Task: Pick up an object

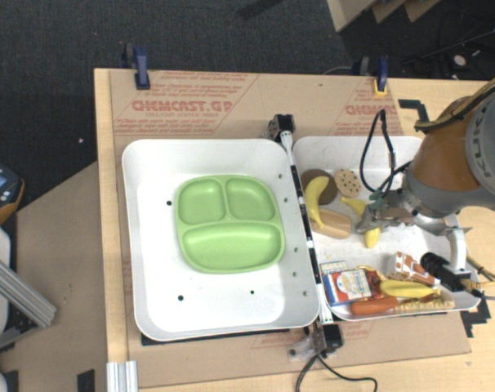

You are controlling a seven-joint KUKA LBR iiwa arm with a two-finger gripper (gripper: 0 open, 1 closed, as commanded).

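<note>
A grey arm (456,162) is reaching from the right into the right bin (329,149). Its gripper (384,213) is hanging over toy food: a banana (314,198), a cookie (349,181) and a tan block (333,224). Whether its fingers are open is impossible to tell. The left bin (141,243) is holding 1 green tray (229,223) with 3 sections.

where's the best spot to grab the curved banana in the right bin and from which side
Probably the middle of the banana, from straight above, with the end effector closing across its narrow width. It lies flat and curved close to the right bin's left wall, with a brown round item and a tan piece crowding it, so a sideways approach looks blocked.
</note>
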